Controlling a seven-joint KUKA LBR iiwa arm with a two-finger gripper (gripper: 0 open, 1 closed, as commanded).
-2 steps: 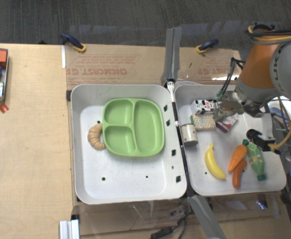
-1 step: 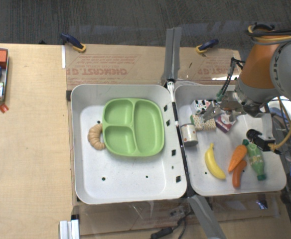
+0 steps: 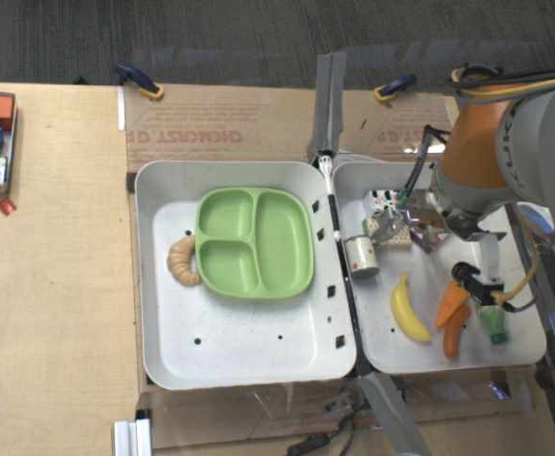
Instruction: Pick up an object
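Can (image 3: 360,256) lies at the right bin's (image 3: 534,350) left edge, beside the banana (image 3: 410,310) | gripper (image 3: 392,224) low amid clutter just above it, grip state cannot tell | advice: centre over one item, avoid neighbours.

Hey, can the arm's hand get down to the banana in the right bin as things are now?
Probably yes. The banana lies bare on the floor of the right bin, with nothing over it; the carrot lies apart from it. The hand is over the same bin, a little beyond it.
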